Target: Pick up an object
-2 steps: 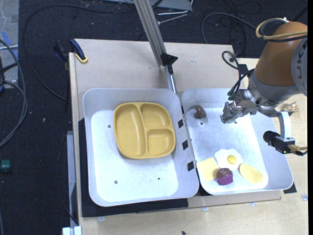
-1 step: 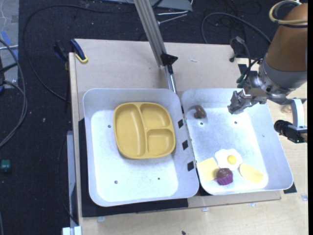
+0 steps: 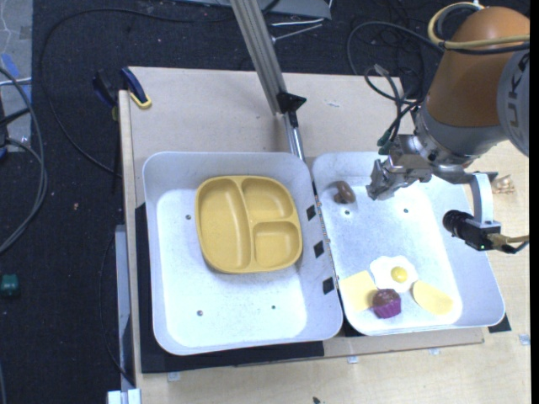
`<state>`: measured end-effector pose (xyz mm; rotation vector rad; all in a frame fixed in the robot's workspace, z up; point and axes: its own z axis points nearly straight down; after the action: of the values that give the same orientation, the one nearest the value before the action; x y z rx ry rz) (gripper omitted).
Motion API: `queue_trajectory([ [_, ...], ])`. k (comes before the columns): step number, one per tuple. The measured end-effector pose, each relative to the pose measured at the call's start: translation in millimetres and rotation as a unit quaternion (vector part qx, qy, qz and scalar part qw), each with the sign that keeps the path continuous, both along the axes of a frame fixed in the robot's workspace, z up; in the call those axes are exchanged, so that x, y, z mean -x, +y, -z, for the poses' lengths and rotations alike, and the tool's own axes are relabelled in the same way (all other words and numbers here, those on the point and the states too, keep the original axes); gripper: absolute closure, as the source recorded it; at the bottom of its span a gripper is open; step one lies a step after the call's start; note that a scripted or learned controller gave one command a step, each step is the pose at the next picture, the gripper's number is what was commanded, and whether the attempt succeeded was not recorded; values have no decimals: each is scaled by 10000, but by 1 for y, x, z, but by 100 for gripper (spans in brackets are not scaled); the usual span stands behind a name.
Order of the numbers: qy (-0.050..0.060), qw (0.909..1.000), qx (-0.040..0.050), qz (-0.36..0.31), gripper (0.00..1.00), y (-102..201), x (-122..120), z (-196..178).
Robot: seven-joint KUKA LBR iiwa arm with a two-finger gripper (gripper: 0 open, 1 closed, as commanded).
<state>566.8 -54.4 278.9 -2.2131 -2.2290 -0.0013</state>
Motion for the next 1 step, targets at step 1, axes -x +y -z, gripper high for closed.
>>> queue_trajectory([
  [1,10,10000,-1,-5,100,60,5,12],
])
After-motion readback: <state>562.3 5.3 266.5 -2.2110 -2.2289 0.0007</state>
